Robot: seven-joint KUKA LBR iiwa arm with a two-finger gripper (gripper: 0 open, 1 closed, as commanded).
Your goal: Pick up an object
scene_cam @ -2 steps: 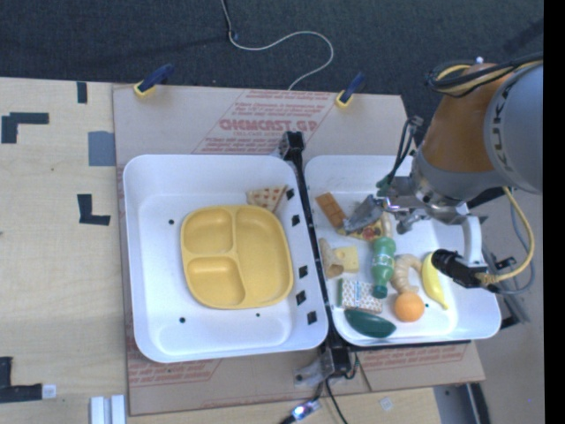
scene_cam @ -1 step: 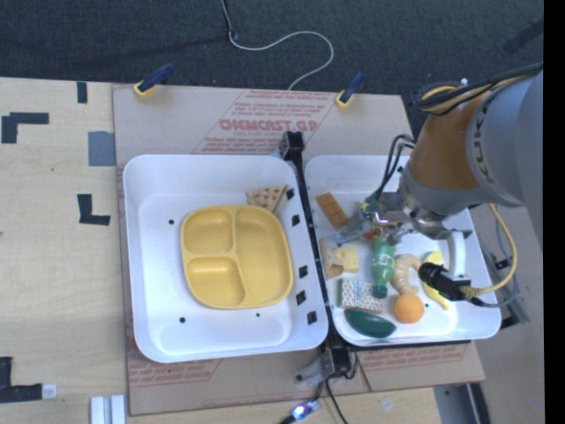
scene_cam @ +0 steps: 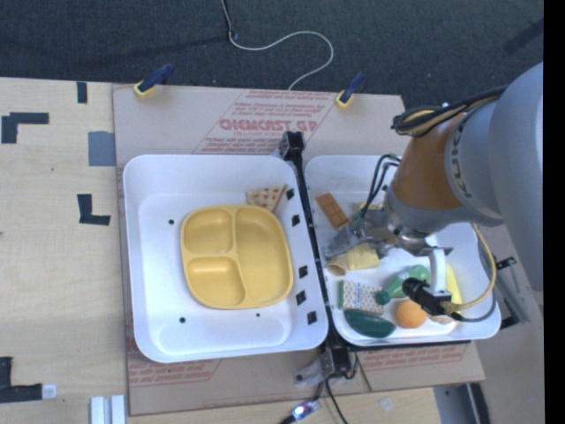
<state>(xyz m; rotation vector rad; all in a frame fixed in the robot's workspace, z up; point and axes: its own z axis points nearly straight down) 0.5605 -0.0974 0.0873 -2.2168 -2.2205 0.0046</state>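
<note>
Two white bins sit side by side on a cardboard sheet [scene_cam: 265, 126] on the bench. The left bin [scene_cam: 146, 237] holds a yellow divided plate [scene_cam: 236, 256] near its centre. A tan waffle-patterned piece [scene_cam: 269, 196] lies just beyond the plate's far edge, toward the bin's far right corner.

The arm [scene_cam: 450, 170] reaches over the right bin [scene_cam: 481, 329], wrist with orange band above the bin's middle. The gripper [scene_cam: 357, 230] sits low near the bin's left wall, by the divider between the bins. Cannot tell whether the gripper is open, closed, or gripping anything; its tips are lost against the clutter.

Contents of the right bin:
- orange-brown rectangular block [scene_cam: 331, 208] near the far left corner;
- pale yellow object [scene_cam: 357, 258] just beside the gripper, on its near side;
- patterned green-and-white square [scene_cam: 357, 293] nearer the front left;
- dark green object [scene_cam: 370, 324] at the front edge;
- orange ball [scene_cam: 410, 314] just right of the dark green object;
- green item [scene_cam: 399, 283] in the middle.

A black fitting on the arm overlaps the orange ball's upper side.
</note>
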